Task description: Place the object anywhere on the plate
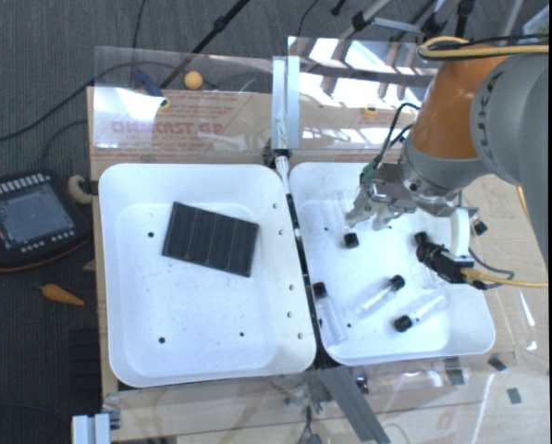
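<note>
The object to be placed is most likely 1 of the clear vials with black caps lying in the right bin (479, 336): 1 vial (381, 294) lies at a slant near the bin's middle, its black cap toward the upper right, and a 2nd vial (418, 313) lies just beside it toward the lower right, its black cap at its lower left end. A small black cap-like piece (350, 240) sits on the bin floor above them, and another small black piece (319, 289) lies near the bin's left wall. The plate (210, 239), a dark, ribbed rectangle, lies flat and slightly tilted in the left bin (128, 340), well apart from the vials. The gripper (373, 213) hangs over the upper part of the right bin, just above and to the right of the small black piece; its fingers appear parted, with nothing between them. The grey arm with its orange band (447, 109) reaches in from the right. A black handheld pendant (28, 218) lies on the floor left of the bench
</note>
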Robot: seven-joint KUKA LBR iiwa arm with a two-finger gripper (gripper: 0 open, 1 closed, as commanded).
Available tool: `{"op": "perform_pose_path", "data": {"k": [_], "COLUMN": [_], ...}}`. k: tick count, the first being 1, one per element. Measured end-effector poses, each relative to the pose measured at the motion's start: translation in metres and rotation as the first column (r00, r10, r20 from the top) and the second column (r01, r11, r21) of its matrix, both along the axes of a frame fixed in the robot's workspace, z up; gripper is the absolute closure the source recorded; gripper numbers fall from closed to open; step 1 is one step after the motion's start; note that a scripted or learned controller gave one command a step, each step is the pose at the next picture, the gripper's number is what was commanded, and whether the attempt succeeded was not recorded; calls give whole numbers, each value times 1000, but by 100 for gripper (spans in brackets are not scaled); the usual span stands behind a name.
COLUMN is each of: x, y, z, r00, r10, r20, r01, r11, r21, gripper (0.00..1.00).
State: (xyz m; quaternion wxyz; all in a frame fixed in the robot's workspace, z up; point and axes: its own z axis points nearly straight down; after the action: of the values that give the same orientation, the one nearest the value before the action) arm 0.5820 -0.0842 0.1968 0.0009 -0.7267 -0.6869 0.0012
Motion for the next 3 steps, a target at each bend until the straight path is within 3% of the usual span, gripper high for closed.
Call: {"op": "perform_pose_path", "data": {"k": [1, 2, 3], "x": [25, 64, 86], "y": [97, 168, 245], "z": [-14, -13, -6], "r00": [970, 990, 964], "r10": [245, 139, 265], "r20": [0, 0, 2], "r01": [-245, -139, -265], "r11": [970, 990, 964], "r21": [1, -1, -3], "gripper": [100, 100, 100]}}
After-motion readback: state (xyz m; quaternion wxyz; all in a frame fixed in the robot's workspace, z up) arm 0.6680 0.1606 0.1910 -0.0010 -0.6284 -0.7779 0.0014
